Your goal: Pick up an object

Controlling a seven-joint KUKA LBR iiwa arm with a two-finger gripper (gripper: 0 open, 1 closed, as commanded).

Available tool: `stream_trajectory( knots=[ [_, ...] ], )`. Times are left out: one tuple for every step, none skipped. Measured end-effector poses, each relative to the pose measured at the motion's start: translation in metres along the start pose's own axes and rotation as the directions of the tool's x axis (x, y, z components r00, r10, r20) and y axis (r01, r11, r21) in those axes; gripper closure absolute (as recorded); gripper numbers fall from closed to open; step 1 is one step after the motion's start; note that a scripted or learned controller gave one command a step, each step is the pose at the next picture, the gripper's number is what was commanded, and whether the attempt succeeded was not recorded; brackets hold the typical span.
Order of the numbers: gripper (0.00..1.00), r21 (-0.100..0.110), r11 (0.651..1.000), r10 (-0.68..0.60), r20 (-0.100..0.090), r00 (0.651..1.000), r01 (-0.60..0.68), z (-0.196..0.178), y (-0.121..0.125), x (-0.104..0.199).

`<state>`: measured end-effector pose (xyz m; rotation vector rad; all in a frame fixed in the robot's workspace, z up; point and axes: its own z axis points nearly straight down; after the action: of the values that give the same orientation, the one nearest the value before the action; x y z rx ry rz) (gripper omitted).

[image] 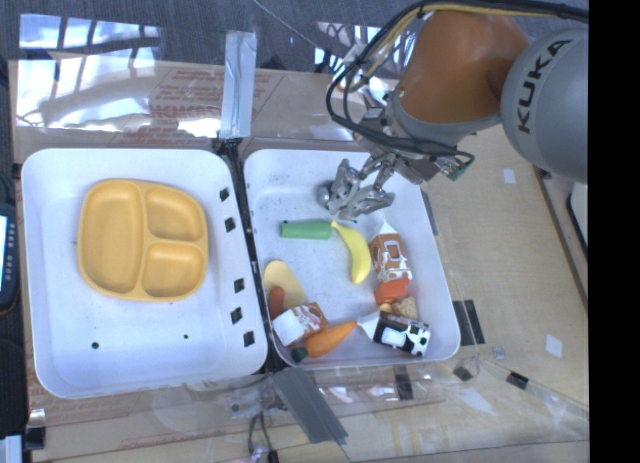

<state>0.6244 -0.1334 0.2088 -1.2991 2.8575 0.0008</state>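
Observation:
My gripper [348,201] hangs over the upper middle of the right bin [262,176], its metal fingers just above the yellow banana [353,252] and the green cylinder [306,231]. Nothing shows between the fingers. Lower in the same bin lie an orange bottle with a white cap [390,259], an orange carrot [329,339], a black-and-white toy cow [402,335], a yellow slice [284,277] and a small box [297,319].
The left bin [60,351] holds a yellow divided plate [143,239]. A black divider with tape [238,251] runs between the bins. The grey arm with its orange band [460,61] and cables reaches in from the upper right.

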Motion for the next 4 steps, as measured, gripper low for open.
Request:
stream_trajectory(
  knots=[
    [1.0, 0.003, 0.997, 0.082, 0.002, 0.997, -0.082, -0.05, -0.006, -0.043],
    [1.0, -0.005, 0.965, -0.262, -0.003, 0.965, 0.262, 0.029, 0.041, 0.055],
    [1.0, -0.001, 0.818, -0.575, -0.001, 0.818, 0.575, -0.01, -0.004, 0.098],
    [1.0, -0.01, 0.814, -0.581, 0.004, 0.814, 0.581, 0.063, 0.023, 0.042]
  ],
)
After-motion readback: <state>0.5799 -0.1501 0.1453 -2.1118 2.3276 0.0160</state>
